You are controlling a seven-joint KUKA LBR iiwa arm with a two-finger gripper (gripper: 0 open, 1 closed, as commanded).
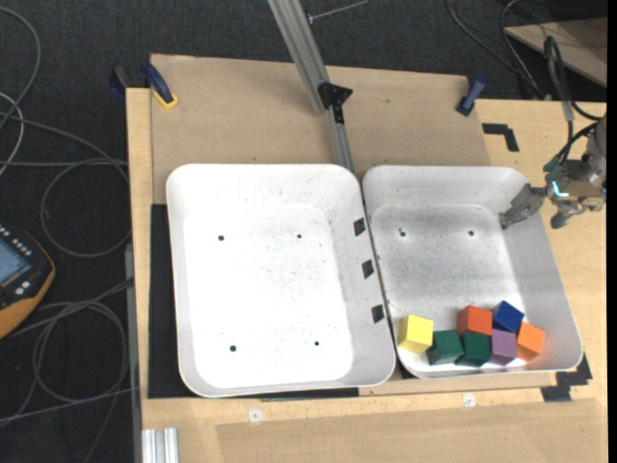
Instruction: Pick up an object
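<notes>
Several small cubes lie bunched in the near right corner of the right bin (439, 244): a yellow cube (416, 332), two green cubes (445, 346), a red-orange cube (472, 319), a blue cube (508, 314), a purple cube (503, 343) and an orange cube (530, 339). My gripper (538, 211) hangs over the bin's far right rim, well behind the cubes. It is open, its two fingers spread apart with nothing between them.
The left bin (260, 268) sits beside the right one, with small black clips along the shared edge. A slanted metal bar (307, 51) rises from the back of the bench. Blue clamps (159, 85) hold the board's far corners. Cables lie on the floor at left.
</notes>
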